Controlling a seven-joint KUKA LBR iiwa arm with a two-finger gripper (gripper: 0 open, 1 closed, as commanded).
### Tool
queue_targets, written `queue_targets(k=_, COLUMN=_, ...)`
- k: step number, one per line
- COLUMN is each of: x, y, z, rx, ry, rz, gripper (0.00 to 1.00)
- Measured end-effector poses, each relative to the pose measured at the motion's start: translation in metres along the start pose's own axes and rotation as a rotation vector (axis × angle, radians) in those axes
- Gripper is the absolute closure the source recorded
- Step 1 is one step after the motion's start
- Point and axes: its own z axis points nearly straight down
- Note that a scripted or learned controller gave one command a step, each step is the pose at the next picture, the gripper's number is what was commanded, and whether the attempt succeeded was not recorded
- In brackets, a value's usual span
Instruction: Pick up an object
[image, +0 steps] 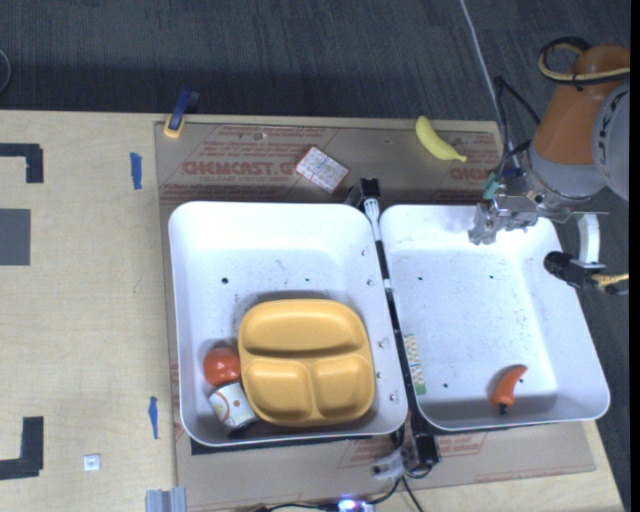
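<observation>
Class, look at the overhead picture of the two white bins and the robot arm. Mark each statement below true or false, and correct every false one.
1. The yellow divided tray lies in the left bin. True.
2. The banana lies inside the right bin. False: it lies on the brown board behind the bins.
3. A small orange object lies near the right bin's front edge. True.
4. The end effector is above the left bin. False: it is at the right bin's back edge.
5. A red-orange ball sits beside the tray. True.
</observation>
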Motion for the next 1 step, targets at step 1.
queue_targets(k=1, x=0.061, y=0.0168, z=-0.0245, rx=0.0, ry=0.001, rz=0.0, gripper=1.0)
